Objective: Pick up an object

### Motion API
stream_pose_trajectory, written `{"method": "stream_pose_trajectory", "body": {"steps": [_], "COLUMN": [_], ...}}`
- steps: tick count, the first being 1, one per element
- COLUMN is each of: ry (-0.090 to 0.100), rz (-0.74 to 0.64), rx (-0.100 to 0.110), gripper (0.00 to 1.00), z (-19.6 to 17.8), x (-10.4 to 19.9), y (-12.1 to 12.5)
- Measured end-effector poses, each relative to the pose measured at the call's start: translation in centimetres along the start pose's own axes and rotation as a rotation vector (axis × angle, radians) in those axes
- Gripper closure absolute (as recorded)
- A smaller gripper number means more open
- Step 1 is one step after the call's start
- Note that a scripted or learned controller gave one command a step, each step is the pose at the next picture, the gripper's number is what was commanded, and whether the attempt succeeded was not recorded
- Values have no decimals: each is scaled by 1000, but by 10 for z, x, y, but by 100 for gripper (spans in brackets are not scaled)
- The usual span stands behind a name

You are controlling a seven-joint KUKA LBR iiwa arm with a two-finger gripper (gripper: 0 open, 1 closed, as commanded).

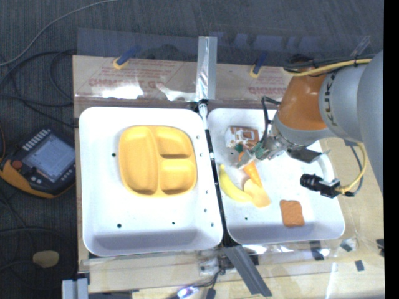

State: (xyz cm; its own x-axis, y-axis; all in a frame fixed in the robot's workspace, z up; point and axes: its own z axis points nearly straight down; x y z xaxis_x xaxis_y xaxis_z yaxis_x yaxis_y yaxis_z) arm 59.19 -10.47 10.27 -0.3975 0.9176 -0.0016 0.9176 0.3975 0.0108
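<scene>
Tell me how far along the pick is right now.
Done: the gripper is down in the right bin, beside the small packet and orange carrot piece. In hand: nothing visibly lifted. Left: grasp and raise one; the banana and brown biscuit lie untouched.

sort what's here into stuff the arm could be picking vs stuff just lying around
For the job:
- gripper
- banana
- orange carrot piece
- brown biscuit
- small packet
- right bin

Just lying about:
- yellow tray
- left bin
- handheld controller
</scene>
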Motion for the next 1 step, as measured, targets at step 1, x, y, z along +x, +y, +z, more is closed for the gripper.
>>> {"method": "stream_pose_trajectory", "body": {"steps": [1], "ry": [0], "rz": [59], "rx": [10], "gripper": [100], "z": [-133], "x": [47], "y": [36]}}
